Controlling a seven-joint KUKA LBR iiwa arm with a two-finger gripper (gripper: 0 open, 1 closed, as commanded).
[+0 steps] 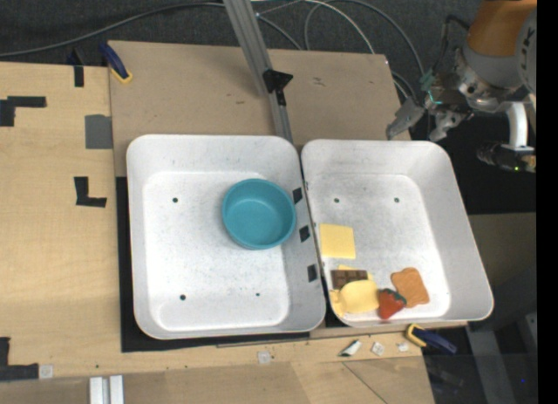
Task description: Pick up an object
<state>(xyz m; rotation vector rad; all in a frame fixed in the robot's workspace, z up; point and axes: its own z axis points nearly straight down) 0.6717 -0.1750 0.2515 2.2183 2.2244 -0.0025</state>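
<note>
In the left bin (157, 245) a teal bowl (257, 213) stands upright near the middle. The right bin (410, 184) holds a flat yellow square (337, 241) by its left wall. A cluster lies in its front corner: a yellow lump (356, 296), a small red piece (390, 305), an orange-brown slab (410, 286) and a dark brown bit (348, 277). My gripper (423, 123) hangs above the right bin's back rim, far from all of these. It is open, with nothing between its fingers (404, 121).
A slanted metal pole (253, 40) crosses the bench behind the bins, with cables (349, 14) trailing past it. Blue-and-yellow clamps sit at the back left (118, 64) and front right (429, 337) of the board. Black tape marks lie on the left bench.
</note>
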